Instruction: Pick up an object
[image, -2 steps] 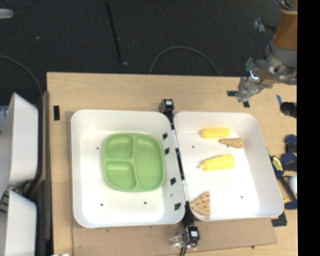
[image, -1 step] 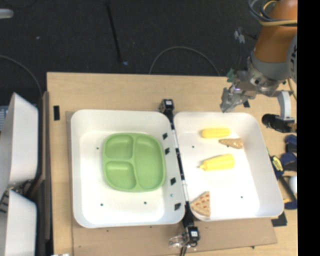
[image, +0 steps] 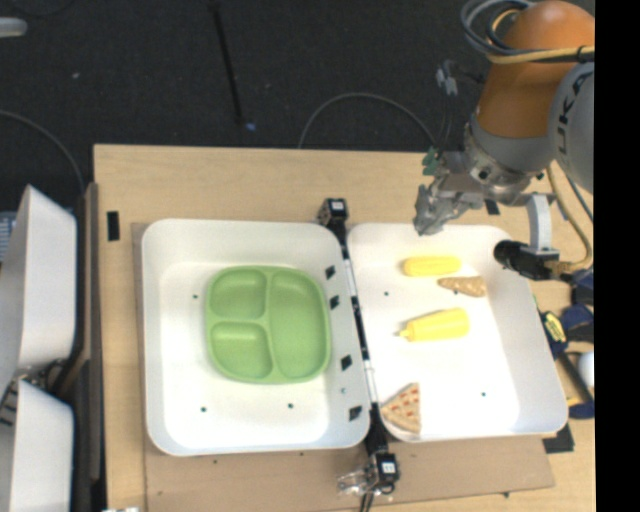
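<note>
Wooden surface (image: 120, 165) carries two white bins side by side. Left bin (image: 165, 260) has a green divided plate (image: 268, 323). Right bin (image: 520, 380) has two yellow corn cobs, upper cob (image: 431, 266) and lower cob (image: 434, 326), a pizza slice (image: 404, 408) at the near-left corner, a small brown wedge (image: 463, 286). Gripper (image: 432, 220) hangs over the right bin's far edge, near the upper cob, nothing held; can't tell if fingers are spread or closed. Cobs look light, stiff, probably smooth plastic; best taken across the narrow middle.

Even, bright overhead light; the white bins (image: 250, 240) are near overexposed with little surface detail. Shadows soft and faint. Overall sharpness low, fine detail smeared; floor beyond the table (image: 250, 165) falls off dark.
</note>
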